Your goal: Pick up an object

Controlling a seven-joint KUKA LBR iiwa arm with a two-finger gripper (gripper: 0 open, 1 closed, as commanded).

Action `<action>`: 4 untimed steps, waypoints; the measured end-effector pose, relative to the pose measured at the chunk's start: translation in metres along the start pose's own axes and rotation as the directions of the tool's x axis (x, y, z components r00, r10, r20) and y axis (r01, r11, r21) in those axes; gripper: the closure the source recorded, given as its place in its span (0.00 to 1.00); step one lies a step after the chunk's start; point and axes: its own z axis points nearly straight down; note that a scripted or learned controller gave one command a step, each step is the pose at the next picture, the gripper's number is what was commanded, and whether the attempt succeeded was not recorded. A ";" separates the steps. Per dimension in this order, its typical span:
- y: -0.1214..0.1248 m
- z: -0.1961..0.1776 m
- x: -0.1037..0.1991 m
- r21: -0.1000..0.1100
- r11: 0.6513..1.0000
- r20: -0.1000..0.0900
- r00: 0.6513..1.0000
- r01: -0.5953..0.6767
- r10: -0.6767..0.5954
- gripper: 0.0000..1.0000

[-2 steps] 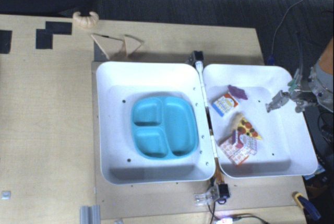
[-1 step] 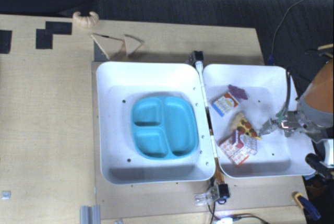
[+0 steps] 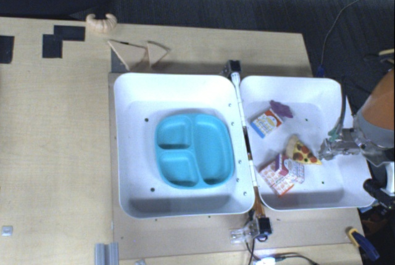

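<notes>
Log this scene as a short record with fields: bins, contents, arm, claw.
left bin: holds a blue divided tray
right bin: holds a purple item, a small box, a pizza slice toy, a red-and-white packet
arm: enters from the right
claw: low in right bin, beside the pizza slice toy; grip unclear

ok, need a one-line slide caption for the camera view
Gripper low in the right bin beside a pizza slice toy and small cartons; blue divided tray sits in the left bin.

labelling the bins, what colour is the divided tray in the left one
Light blue, a turquoise shade. The divided tray shows clearly in the camera view.
</notes>
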 end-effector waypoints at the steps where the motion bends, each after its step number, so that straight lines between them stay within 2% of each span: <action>1: 0.091 -0.004 -0.002 0.003 1.000 0.000 1.000 0.001 -0.001 1.00; 2: 0.091 -0.004 -0.003 0.004 1.000 0.001 1.000 0.002 -0.002 0.00; 3: 0.021 0.022 0.002 0.003 1.000 0.001 1.000 -0.002 0.002 0.00; 4: 0.023 0.010 0.001 -0.004 1.000 0.003 1.000 0.000 0.000 1.00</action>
